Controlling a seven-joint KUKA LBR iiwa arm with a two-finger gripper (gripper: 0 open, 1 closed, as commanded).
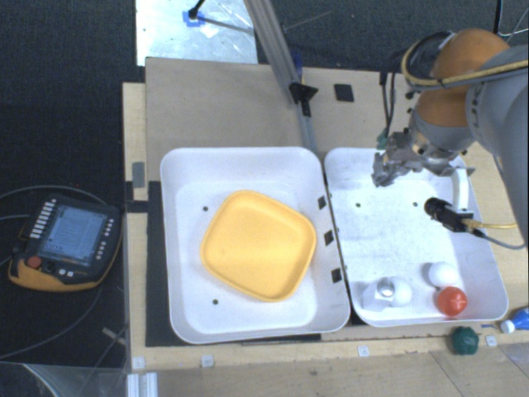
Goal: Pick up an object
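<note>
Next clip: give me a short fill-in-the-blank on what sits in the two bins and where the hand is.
1. The yellow plate lies in the ____ bin.
2. The red ball sits in the right bin's near ____ corner.
3. Beside the red ball lies a ____ ball.
4. The hand hovers over the ____ end of the right bin.

Missing words: left; right; white; far

I've got the teach pendant on the dark carpet, left of the bench, screen lit, w/ cable looping off it. A green ball sits on the bench edge, bottom right, just outside the right bin. A metal pole slants across the top, w/ a black clamp at its lower end and a black square near it.
</note>
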